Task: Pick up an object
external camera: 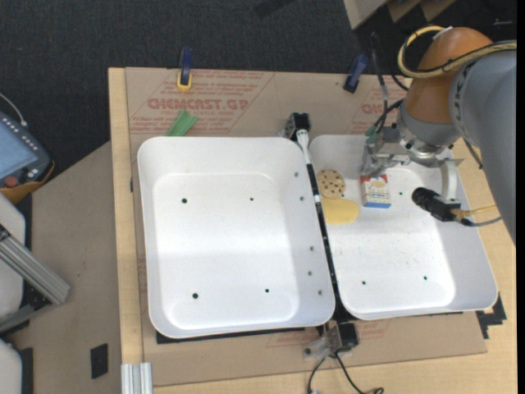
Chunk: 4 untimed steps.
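Note:
In the right bin (410, 294), near its far left corner, lies a small red, white and blue box (376, 194). My gripper (377, 167) hangs directly over the box's far end, touching it or nearly so. Left of the box sit a round tan perforated disc (330, 183) and, just in front of the disc, a pale yellow lump (340, 212). Whether the box is gripped cannot be made out.
The left bin (230, 236) stands beside the right one, and a black clamp (298, 125) sits at the far end of the seam between them. A green strip (181, 123) lies on the cardboard behind the left bin. The grey arm (484, 97) fills the upper right.

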Each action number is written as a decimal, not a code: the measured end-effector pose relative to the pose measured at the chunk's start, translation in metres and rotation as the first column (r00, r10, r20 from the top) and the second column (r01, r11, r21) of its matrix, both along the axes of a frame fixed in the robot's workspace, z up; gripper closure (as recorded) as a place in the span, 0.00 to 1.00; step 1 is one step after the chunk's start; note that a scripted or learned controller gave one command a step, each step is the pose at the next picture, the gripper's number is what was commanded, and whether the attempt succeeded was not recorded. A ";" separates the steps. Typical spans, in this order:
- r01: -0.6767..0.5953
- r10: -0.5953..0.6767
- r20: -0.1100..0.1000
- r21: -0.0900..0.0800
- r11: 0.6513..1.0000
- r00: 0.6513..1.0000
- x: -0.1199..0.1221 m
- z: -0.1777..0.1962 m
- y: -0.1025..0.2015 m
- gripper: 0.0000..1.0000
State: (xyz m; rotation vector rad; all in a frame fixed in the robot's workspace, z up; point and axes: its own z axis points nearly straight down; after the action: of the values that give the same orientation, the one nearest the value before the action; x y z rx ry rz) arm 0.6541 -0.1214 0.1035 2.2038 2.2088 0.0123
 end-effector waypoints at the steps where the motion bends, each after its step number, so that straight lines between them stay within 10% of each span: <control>1: 0.004 -0.004 -0.010 0.007 1.000 1.000 -0.051 0.124 -0.003 1.00; 2: 0.009 -0.009 -0.022 0.010 1.000 1.000 -0.167 0.176 -0.025 1.00; 4: -0.005 0.005 -0.024 0.012 1.000 1.000 -0.175 0.211 0.142 1.00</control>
State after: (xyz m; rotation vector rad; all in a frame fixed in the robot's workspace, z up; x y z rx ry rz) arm 0.4789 0.0202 0.3149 2.2158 2.2326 -0.0006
